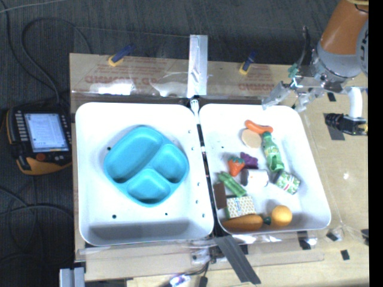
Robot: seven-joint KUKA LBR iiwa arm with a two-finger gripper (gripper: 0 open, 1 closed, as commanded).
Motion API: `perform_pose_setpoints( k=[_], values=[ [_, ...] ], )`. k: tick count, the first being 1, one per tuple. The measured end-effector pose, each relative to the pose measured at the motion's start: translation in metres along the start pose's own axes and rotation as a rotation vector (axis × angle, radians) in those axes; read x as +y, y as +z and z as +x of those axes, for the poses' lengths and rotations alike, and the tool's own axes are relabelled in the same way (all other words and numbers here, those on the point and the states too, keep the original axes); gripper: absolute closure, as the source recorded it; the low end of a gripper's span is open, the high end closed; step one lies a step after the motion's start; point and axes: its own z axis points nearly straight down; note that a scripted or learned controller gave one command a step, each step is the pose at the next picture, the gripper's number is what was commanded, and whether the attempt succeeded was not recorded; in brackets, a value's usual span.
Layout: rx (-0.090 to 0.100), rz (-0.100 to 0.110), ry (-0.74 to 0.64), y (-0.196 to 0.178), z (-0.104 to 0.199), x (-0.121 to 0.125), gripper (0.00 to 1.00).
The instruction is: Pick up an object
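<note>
Camera view: arm's tool [286, 95] hovers open and holding nothing above right bin's [311, 160] far rim.

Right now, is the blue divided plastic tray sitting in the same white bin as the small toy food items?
No, the blue divided plastic tray lies in the left white bin, while the toy food items crowd the right white bin.

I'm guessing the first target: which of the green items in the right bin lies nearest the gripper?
The green bottle, upright in the picture below the orange carrot; the green can and green vegetable lie farther from the gripper.

No text or label can be read.
</note>
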Motion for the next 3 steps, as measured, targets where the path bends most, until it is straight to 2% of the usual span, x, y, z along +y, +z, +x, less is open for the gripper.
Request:
perform_pose_setpoints(
  k=[1,2,3],
  values=[
    [-0.003,0.002,-0.012,0.093,-0.006,-0.024,0.00],
    [0.005,-0.006,-0.039,0.160,-0.041,-0.047,0.00],
    [0.005,-0.003,-0.039,0.152,-0.041,-0.048,1.00]
  ],
)
